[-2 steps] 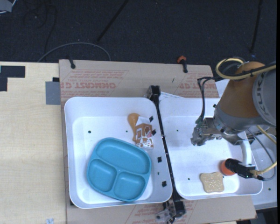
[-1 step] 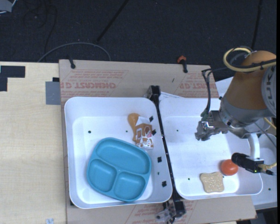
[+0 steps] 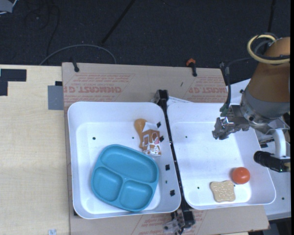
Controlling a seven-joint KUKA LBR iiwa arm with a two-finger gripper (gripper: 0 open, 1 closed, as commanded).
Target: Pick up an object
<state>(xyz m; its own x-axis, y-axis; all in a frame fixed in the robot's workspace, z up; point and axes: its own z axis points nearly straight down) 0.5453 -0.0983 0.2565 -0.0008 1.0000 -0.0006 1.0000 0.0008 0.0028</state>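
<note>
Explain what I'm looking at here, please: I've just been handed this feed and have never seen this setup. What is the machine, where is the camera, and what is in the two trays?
The picture comes from one camera fixed above the bench, looking down at a slant. The grey and orange shape on the right is a robot arm reaching in from that side. Its gripper, the dark part at its tip, hangs over the upper part of the right bin; I see nothing held in it.

Two shallow white bins sit side by side. The left bin holds a blue divided plate and, just above it, a small brown and white packet with an orange-brown piece beside it. The right bin holds a small red ball and a tan slice of toy bread, both near its lower right corner.
</note>
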